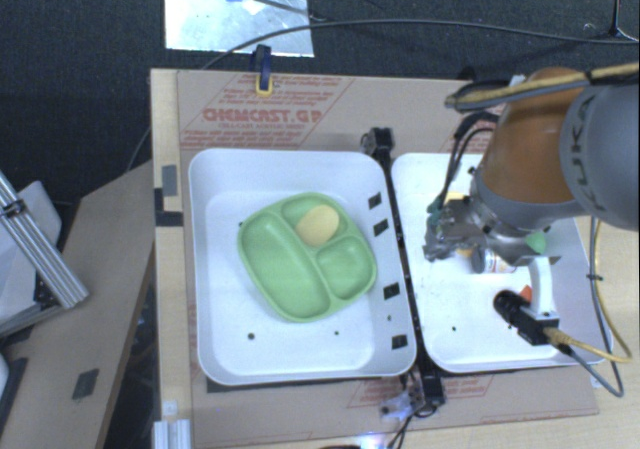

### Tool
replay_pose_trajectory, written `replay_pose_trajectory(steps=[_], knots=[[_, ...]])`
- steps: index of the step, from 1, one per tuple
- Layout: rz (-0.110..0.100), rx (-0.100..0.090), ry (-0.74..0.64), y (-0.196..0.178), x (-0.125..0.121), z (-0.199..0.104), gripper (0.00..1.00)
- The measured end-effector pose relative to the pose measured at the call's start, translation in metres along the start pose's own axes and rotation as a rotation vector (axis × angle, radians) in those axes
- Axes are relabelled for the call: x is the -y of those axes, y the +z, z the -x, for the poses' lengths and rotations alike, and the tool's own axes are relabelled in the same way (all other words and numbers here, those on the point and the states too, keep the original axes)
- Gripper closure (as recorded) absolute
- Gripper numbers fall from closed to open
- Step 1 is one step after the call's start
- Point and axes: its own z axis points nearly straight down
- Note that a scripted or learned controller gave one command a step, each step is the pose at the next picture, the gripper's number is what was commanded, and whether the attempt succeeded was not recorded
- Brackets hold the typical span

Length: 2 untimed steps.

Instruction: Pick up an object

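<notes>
Apparently the claw [450, 237] is hanging low over the right bin [470, 342], its grip impossible to tell, while the yellow object [319, 225] is sitting to its left in the green tray [290, 282], calling for a leftward reach.

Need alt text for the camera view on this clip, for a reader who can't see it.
The grey arm with its orange band hangs over the right white bin, its gripper low near that bin's left side. In the left white bin sits a green divided plate with a yellow object in its upper compartment.
</notes>
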Motion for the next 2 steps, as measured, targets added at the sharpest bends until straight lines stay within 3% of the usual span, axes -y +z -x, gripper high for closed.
replay_pose_trajectory(steps=[1, 2], knots=[[0.001, 0.0, -0.001, 0.0, 0.002, -0.061, 1.0], [0.0, -0.001, -0.002, -0.01, 0.021, -0.118, 1.0]])
